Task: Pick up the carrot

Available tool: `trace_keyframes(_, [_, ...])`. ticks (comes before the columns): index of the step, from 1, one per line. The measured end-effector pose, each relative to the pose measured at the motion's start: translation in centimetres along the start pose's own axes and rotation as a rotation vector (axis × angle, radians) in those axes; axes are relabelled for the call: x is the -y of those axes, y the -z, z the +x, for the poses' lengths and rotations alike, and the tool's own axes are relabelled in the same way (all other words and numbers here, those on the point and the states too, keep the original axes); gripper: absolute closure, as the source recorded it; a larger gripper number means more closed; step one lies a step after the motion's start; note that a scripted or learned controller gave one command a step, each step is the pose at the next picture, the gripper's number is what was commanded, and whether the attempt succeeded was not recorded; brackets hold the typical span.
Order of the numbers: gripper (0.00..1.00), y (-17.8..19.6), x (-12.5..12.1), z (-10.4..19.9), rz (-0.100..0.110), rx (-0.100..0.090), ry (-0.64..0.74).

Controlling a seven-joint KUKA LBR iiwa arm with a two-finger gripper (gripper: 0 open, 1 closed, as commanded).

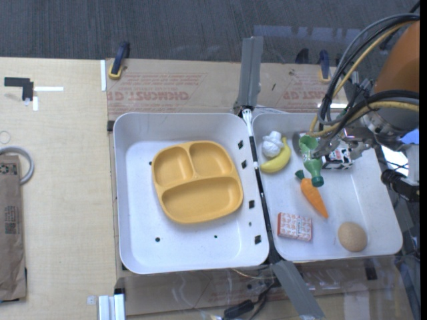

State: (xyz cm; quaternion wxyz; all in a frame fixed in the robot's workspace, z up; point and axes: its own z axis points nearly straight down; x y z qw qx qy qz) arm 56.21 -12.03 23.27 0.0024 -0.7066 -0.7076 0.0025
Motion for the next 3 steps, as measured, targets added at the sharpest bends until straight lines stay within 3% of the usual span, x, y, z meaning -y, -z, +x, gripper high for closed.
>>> trace_keyframes(1, [0.00, -14.2, 2.3, -0.4, -0.006, 0.000, 0.102])
trace_keyframes(2, [1.00, -13.5, 2.2, -0.4, -0.004, -0.001, 0.100])
trace_keyframes(3, [1.00, 2.8, 1.6, -4.1, -0.001, 0.002, 0.108])
